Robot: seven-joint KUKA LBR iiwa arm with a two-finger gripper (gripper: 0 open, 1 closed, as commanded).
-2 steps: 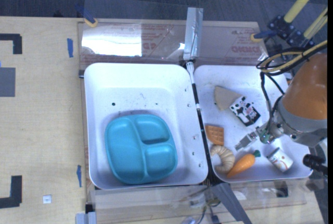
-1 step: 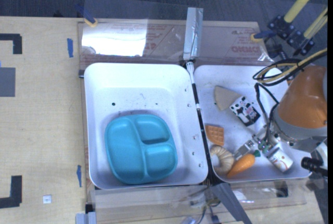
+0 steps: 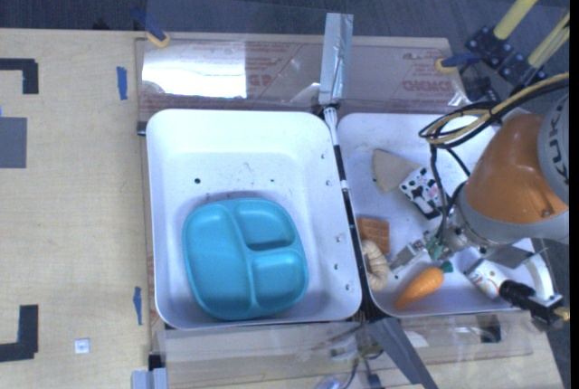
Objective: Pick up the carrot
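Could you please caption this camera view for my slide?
Gripper poised just above the carrot in the right bin; blue tray in the left.

Carrot [image 3: 422,286] – orange, stubby, lying in the right-hand bin [image 3: 398,197].

Short and plump, bright orange all over, with a rounded, blunter end toward lower left and a narrower end toward upper right, where a speck of green shows at the tip. Lying flat on the white floor, tilted on a diagonal – low at the left, rising to the right. Placed near the front edge of that bin, roughly midway along it. Surface smooth and slightly glossy, like a toy vegetable. Resting whole and in plain sight, upper end partly crowded by what hangs just above it.
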